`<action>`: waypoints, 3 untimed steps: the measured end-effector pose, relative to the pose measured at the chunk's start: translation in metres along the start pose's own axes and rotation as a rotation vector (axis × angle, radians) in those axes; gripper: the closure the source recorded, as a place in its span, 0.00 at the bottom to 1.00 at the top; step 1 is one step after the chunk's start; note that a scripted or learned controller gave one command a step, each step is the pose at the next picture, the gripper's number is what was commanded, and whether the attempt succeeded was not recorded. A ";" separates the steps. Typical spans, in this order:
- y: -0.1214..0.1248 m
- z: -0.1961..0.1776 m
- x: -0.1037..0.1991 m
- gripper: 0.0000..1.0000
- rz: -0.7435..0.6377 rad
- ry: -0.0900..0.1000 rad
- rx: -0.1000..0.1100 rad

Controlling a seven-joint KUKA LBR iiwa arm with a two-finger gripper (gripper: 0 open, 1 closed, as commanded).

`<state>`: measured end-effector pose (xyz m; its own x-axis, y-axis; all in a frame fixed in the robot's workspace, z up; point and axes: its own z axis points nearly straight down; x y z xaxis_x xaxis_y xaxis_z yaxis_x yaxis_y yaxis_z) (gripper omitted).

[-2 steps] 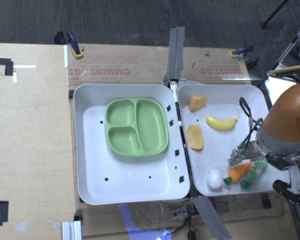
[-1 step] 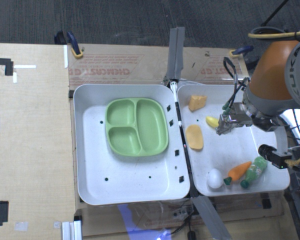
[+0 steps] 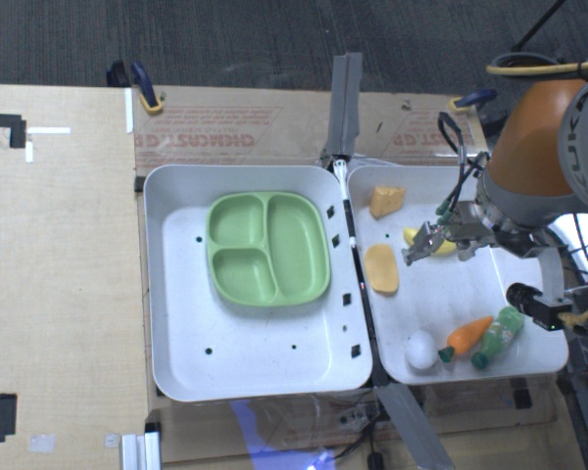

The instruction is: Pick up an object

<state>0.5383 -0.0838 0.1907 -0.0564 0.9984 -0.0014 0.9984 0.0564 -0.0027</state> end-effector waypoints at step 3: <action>0.067 0.078 -0.025 0.00 -0.040 -0.003 0.000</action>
<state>0.6062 -0.1053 0.1122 -0.0967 0.9953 -0.0040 0.9953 0.0966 -0.0028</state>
